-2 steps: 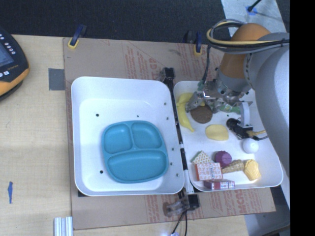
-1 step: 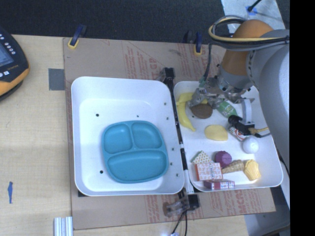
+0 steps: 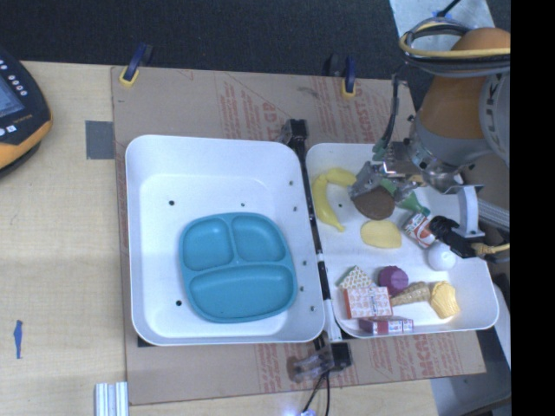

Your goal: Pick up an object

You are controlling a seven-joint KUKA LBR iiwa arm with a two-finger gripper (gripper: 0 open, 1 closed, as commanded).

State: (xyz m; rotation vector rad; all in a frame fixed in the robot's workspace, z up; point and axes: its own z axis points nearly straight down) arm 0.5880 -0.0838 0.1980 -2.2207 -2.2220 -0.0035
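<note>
My gripper (image 3: 380,180) hangs over the upper middle of the right bin (image 3: 482,277), the grey arm with its orange band (image 3: 460,102) rising behind it to the right. A brown round object (image 3: 375,204) lies right under the gripper's tip, touching it or very close. Around it in that bin are a yellow banana (image 3: 328,199) to the left, a pale yellow lemon-like piece (image 3: 381,234) below, and a red and white can (image 3: 419,230) to the right.
The front of the right bin holds a purple ball (image 3: 394,277), an ice-cream cone (image 3: 412,293), a yellow piece (image 3: 444,300), a red and white box (image 3: 366,302) and a red bar (image 3: 386,325). The left bin (image 3: 156,189) holds a blue divided plate (image 3: 238,265).
</note>
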